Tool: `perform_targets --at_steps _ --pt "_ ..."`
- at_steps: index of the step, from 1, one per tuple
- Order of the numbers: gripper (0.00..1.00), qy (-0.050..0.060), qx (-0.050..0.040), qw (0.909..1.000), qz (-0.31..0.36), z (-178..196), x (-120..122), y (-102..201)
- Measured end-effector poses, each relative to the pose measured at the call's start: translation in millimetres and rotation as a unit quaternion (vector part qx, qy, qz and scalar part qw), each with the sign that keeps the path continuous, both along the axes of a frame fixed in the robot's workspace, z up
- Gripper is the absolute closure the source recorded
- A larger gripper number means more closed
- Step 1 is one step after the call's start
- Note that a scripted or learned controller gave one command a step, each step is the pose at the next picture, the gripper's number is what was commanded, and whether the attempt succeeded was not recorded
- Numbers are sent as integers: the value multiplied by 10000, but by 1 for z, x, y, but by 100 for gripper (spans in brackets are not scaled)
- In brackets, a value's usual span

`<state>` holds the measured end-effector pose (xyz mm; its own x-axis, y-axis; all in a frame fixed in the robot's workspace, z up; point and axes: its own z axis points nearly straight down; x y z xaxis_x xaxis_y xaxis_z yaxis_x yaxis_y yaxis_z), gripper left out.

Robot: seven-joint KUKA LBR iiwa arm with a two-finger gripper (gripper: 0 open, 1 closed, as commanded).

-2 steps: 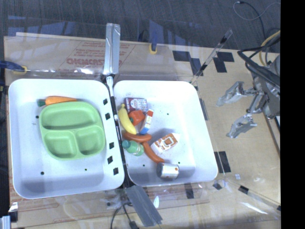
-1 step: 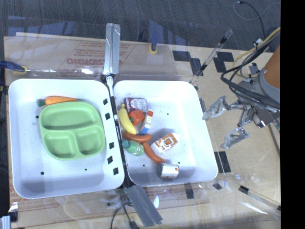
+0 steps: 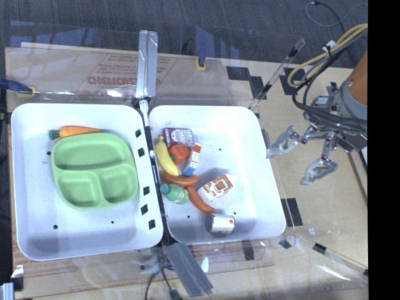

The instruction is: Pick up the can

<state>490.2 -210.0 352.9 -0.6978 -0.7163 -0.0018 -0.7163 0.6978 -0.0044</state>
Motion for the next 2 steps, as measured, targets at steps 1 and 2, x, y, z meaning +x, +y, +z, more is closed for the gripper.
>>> perform_targets --at_steps 1,2 --pt "0 27 8 9946 1039 -46 -9 23" --pt "0 40 16 9558 2941 -115 0 1"
